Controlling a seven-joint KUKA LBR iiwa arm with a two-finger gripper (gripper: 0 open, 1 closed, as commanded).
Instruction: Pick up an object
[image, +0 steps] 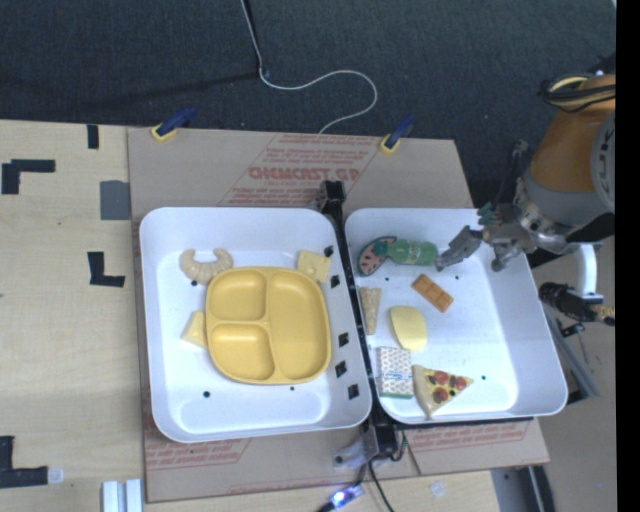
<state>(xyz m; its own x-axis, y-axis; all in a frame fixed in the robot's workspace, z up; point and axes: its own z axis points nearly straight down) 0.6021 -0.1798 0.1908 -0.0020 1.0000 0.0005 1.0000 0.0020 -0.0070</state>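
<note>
**While tool hangs over right bin, nothing in its grip**

Arm (575, 150) reaches in from the right; tool (478, 250) sits above the far right part of the right bin (520, 330), fingers spread, nothing between them. Pickable items lie left of and nearer than it: green piece (412, 251) and watermelon slice (378, 254) at the far left, orange cracker (432, 292) just near of the tool, yellow oval (408, 327) mid-bin, pizza slice (437, 386) at the near edge. Left bin (165, 300) carries a yellow divided plate (268, 325), with a croissant (204, 264) at its far left.
</note>
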